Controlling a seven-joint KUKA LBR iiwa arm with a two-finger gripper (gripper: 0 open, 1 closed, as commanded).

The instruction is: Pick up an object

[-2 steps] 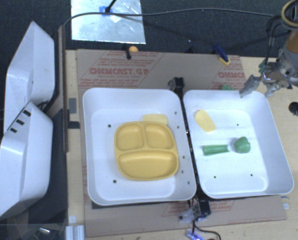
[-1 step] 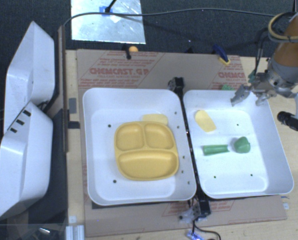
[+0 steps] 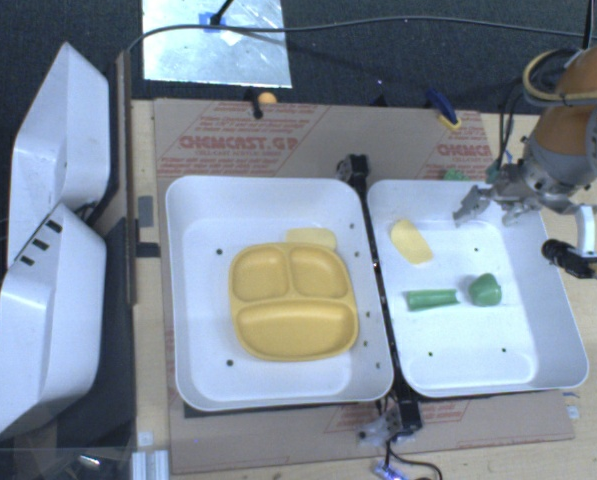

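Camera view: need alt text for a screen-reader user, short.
A grey robot arm reaches in from the right, its gripper with jaws spread above the far edge of the right white bin, which holds a yellow piece, a green cylinder and a green chunk. The left white bin holds a yellow divided tray with a pale yellow block behind it.

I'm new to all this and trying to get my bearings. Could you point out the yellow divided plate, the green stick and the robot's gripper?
yellow divided plate (image 3: 294, 301): camera view, centre divider.
green stick (image 3: 431, 298): camera view, mid-length.
gripper (image 3: 495, 208): camera view, between its fingertips.
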